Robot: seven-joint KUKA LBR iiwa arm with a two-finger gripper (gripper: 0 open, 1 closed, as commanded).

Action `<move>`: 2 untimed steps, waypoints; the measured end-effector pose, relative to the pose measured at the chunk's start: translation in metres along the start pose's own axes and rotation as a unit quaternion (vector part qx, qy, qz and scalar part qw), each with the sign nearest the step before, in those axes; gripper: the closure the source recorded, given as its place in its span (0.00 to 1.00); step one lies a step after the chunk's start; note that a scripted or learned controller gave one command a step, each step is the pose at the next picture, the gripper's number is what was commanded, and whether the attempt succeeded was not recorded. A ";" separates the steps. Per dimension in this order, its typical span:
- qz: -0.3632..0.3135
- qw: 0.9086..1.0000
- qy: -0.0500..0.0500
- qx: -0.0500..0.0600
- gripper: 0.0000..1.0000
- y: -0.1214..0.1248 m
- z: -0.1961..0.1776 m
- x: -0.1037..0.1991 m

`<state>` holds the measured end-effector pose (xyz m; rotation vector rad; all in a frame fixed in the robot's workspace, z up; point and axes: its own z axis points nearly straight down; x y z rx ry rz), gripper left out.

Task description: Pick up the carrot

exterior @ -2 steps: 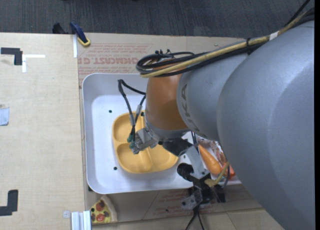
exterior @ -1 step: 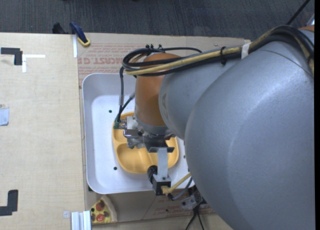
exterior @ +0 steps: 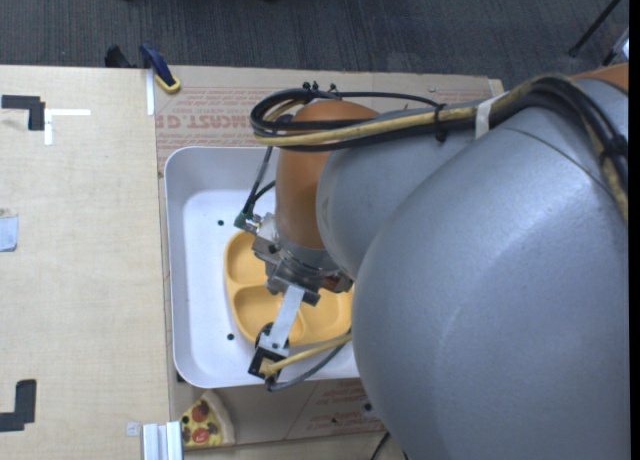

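My gripper (exterior: 287,278) hangs low over a yellow divided plate (exterior: 245,270) that lies in the white bin (exterior: 195,248). The orange band (exterior: 300,188) above the wrist stands directly over it. The big grey arm reaches in from the right and covers the right part of this bin and most of the plate. Whatever lies under the wrist is hidden.
The bin sits on a cardboard sheet (exterior: 230,118). A small pizza-slice toy (exterior: 200,424) lies just outside the bin's near left corner. A blue and yellow tool (exterior: 160,68) rests at the bench's far edge. Pale wooden bench (exterior: 80,248) stretches to the left.
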<state>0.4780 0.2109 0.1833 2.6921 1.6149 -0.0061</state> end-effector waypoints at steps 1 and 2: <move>-0.003 1.000 -0.002 0.000 1.00 0.001 -0.008 0.001; -0.005 1.000 -0.004 0.000 1.00 0.002 -0.016 0.001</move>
